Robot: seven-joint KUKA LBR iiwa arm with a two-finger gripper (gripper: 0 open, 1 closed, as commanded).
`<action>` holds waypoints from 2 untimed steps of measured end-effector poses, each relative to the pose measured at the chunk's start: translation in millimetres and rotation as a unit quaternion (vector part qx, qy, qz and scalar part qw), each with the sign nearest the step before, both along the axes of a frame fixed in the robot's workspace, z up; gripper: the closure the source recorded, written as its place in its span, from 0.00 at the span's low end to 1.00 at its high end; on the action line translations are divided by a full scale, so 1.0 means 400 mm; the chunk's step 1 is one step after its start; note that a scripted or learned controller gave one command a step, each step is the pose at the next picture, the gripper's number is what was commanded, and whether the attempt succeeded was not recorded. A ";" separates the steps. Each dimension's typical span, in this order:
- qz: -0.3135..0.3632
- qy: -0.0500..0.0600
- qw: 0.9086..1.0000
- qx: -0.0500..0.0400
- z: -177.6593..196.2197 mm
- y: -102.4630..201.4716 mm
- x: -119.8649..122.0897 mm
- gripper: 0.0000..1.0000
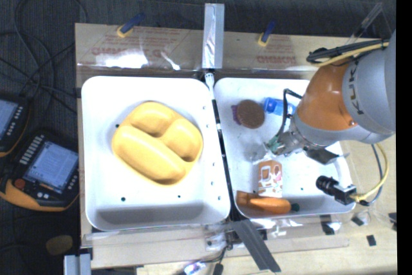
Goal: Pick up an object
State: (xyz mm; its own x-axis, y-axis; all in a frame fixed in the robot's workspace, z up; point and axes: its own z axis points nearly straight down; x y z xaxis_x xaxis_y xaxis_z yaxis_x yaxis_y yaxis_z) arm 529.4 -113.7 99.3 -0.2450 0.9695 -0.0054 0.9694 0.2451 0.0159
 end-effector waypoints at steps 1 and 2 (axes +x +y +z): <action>-0.038 0.009 0.999 0.000 0.244 0.146 0.067 1.00; 0.108 0.009 0.994 -0.002 0.475 0.167 0.082 1.00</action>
